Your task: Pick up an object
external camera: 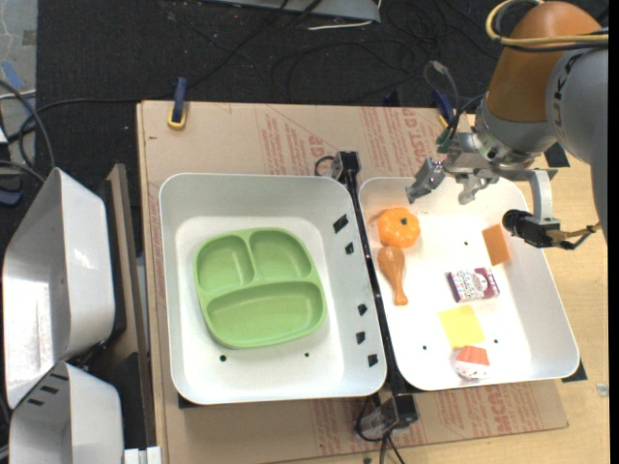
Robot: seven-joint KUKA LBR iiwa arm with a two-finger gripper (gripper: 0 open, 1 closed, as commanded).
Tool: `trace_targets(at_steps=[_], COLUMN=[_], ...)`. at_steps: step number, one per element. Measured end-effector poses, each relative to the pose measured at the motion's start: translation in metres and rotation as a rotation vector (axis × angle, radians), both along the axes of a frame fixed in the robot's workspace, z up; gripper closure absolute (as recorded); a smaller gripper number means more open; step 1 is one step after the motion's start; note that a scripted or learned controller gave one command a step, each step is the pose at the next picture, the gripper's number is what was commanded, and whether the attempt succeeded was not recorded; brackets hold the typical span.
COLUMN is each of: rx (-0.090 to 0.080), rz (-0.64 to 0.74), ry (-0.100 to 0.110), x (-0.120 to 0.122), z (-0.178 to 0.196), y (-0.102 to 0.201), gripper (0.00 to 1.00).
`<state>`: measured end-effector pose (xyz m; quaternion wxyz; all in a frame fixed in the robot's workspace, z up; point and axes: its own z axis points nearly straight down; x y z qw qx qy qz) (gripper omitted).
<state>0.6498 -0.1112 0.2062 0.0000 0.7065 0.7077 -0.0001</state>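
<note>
the two-finger metal gripper (448, 188) hangs with its fingers apart and nothing between them over the far edge of the right white shallow bin (542, 356), just beside the small orange toy pumpkin (397, 228) that lies near this bin's far left corner, above a tan plastic drumstick (394, 272).

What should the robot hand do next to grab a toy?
Probably move down and a little left toward the small orange pumpkin. The gripper hangs open over the far edge of the right bin with nothing between its fingers, and the pumpkin is the nearest toy, just below and left of it in the picture.
</note>
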Motion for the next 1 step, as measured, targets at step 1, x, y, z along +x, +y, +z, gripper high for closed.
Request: trace_targets(at_steps=[1], rx=[-0.003], rz=[-0.01], ry=[0.001], x=[-0.0402], z=[0.0036], y=[-0.1008], gripper=[0.0])
